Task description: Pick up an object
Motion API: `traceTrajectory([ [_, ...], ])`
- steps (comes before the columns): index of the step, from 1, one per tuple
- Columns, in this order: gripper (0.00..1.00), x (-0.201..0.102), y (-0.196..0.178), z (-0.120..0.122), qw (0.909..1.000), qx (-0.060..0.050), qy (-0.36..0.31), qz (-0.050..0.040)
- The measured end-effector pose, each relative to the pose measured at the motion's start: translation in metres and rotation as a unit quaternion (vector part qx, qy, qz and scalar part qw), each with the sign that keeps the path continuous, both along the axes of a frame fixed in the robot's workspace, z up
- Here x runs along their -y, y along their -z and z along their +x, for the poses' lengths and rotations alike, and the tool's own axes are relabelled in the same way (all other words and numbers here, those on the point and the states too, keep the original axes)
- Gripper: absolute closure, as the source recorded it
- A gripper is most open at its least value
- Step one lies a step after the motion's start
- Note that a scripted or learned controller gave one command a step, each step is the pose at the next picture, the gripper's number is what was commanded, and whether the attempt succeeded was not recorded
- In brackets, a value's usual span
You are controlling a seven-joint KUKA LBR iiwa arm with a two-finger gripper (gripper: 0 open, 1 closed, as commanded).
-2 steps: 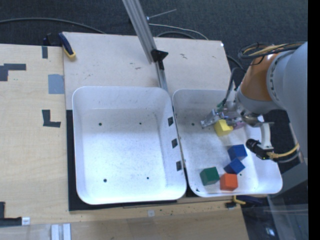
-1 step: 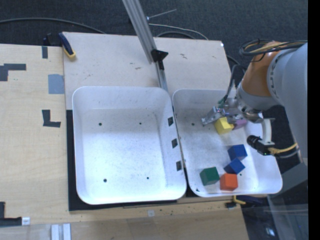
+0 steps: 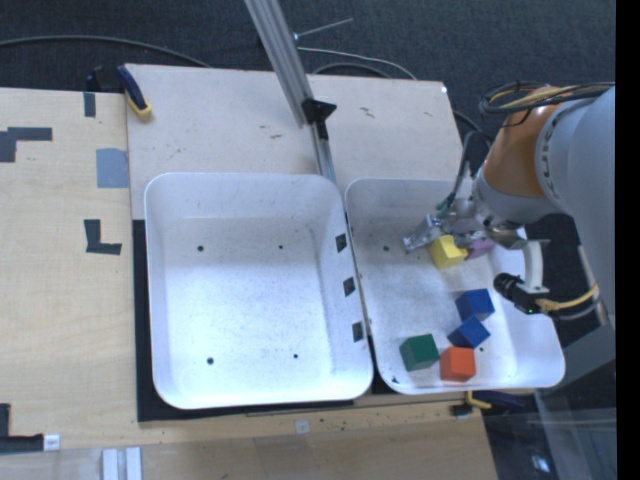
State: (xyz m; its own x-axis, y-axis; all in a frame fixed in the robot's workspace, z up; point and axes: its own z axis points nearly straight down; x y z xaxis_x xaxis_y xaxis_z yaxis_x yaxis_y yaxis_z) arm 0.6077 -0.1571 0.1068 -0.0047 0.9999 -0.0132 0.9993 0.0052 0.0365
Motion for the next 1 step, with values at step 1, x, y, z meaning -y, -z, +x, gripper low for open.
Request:
traceTrajectory([
  [1,0.0,-0.0003,-0.0008,0.0469,0.9999,-0.01,0.001,0.0026],
])
